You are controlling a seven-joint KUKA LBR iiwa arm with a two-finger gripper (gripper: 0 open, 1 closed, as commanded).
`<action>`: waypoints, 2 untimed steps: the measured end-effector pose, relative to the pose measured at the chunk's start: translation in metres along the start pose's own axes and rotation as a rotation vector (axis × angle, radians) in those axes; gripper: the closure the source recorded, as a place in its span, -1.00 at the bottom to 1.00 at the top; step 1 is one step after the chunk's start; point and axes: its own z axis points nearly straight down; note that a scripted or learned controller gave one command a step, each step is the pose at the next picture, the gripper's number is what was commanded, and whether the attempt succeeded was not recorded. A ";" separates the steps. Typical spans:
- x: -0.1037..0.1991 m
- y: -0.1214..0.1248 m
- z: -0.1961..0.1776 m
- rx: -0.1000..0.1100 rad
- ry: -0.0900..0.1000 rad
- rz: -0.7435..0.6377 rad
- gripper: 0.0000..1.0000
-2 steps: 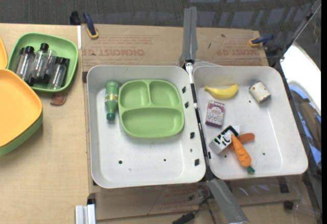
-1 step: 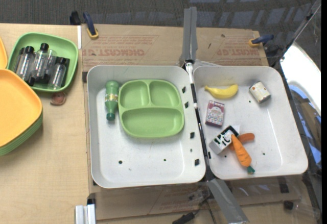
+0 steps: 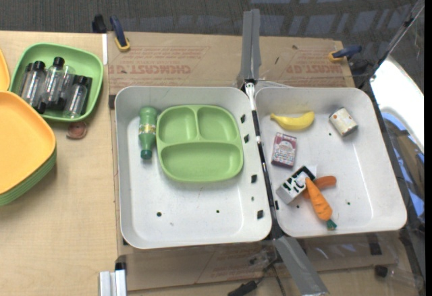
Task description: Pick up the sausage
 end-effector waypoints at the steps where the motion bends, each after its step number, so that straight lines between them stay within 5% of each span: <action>1: 0.004 -0.001 -0.010 0.001 -0.001 0.191 1.00; 2: 0.068 0.028 0.018 0.001 0.000 0.139 1.00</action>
